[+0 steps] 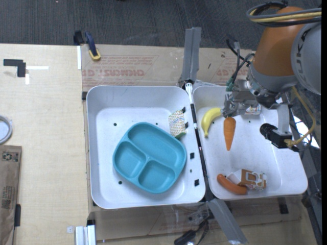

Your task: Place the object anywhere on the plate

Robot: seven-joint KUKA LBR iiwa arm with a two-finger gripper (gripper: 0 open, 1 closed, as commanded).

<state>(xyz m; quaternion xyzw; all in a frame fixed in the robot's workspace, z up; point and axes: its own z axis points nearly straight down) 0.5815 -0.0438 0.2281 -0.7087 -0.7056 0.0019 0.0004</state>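
Observation:
A blue three-compartment plate (148, 158) lies in the left bin (97, 137), with nothing on it. My gripper (231, 111) is over the upper part of the right bin (286, 182), shut on the thick end of an orange carrot (229, 134). The carrot hangs tip down from the fingers, right of the plate and across the wall between the bins.
A yellow banana (208, 120) lies just left of the carrot, near the dividing wall. A sausage (231, 184) and a small carton (251, 178) sit at the right bin's front. A small patterned packet (177, 122) rests by the plate's upper right rim.

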